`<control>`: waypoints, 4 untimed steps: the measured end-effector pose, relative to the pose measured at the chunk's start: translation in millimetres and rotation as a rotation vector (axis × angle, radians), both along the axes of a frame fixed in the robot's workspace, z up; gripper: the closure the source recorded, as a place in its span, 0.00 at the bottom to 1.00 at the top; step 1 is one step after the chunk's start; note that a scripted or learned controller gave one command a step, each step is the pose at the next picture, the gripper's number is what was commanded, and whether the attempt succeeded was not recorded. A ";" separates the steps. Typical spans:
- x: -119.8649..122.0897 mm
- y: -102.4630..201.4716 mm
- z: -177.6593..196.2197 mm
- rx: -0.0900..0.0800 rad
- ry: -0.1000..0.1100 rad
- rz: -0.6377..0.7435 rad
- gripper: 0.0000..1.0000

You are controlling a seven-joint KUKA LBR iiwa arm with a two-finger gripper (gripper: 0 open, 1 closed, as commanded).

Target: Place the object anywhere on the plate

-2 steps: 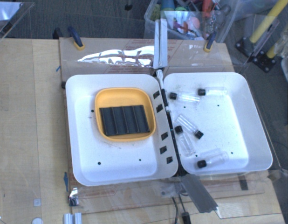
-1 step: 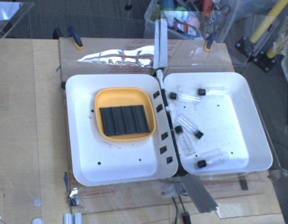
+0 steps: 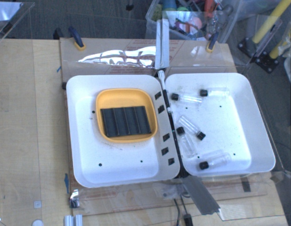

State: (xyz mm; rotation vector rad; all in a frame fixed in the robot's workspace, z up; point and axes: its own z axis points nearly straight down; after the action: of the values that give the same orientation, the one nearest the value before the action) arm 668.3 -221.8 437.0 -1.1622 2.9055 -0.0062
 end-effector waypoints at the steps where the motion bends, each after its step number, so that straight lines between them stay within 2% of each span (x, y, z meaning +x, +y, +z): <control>1: 0.0 0.1 -0.3 -0.002 0.000 0.255 1.00; 2: -29.1 0.0 -0.6 -0.001 0.009 0.534 1.00; 3: -0.6 -0.2 -1.2 -0.006 0.003 0.895 1.00; 4: -19.5 11.6 -1.4 -0.003 0.008 1.161 1.00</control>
State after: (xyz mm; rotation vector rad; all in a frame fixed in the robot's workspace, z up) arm 648.8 -210.2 435.7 -2.5718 1.7975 0.0052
